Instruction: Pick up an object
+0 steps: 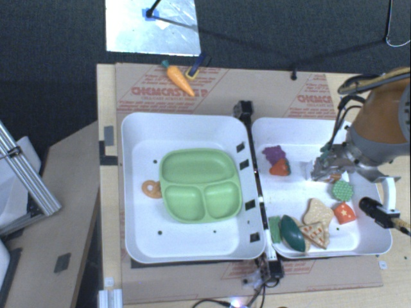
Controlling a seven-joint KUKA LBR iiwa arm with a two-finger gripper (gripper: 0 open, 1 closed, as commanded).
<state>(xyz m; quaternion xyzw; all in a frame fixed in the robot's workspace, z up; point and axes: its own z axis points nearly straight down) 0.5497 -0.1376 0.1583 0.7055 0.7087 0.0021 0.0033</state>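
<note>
A small green checkered toy [343, 190] lies in the right bin [302, 130], just beside and on the near side of the gripper [329, 169]. It looks light, stiff and smooth, likely plastic play food, best pinched across its narrow sides. A red-orange piece [345, 213] sits just nearer. To the left lie a tan wedge [317, 212], a waffle-like triangle [314, 235], a dark green oval [293, 235] and a purple and red pair [277, 160]. Whether the gripper is spread or closed cannot be told. The left bin [138, 172] holds a green divided plate [200, 185].
</note>
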